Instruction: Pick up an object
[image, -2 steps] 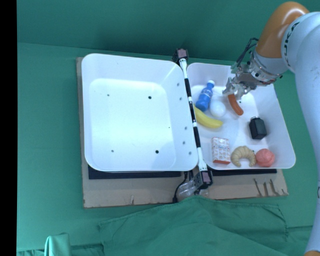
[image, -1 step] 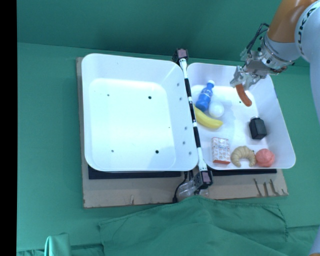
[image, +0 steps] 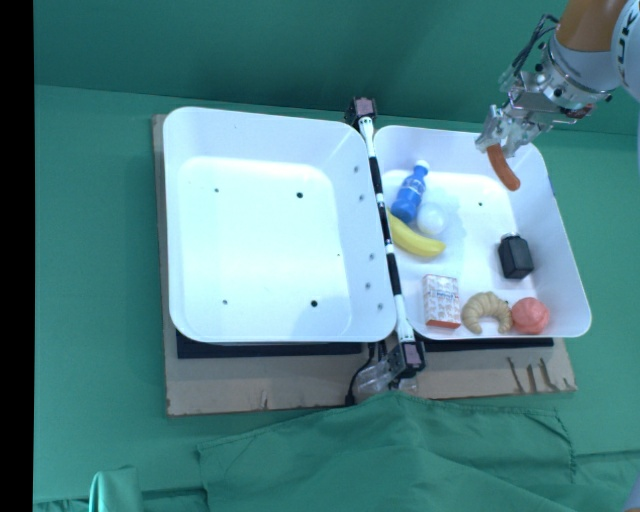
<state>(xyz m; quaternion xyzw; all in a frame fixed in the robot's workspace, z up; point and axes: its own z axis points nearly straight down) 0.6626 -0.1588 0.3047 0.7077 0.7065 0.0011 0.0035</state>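
My gripper (image: 500, 146) hangs over the far right corner of the right bin (image: 566, 262). It is shut on the upper end of an orange-red sausage (image: 507, 171), which dangles slantwise just above the bin's rim. In the bin below lie a blue bottle (image: 410, 192), a banana (image: 416, 241), a black box (image: 515, 256), a small orange and white carton (image: 441, 301), a croissant (image: 486, 312) and a pink-red round fruit (image: 530, 315).
The left bin (image: 178, 240) lies beside the right one, with a black and white divider rail (image: 385, 225) between them. A pale clear item (image: 436, 216) rests next to the bottle. Green cloth (image: 380, 450) is bunched at the bench front.
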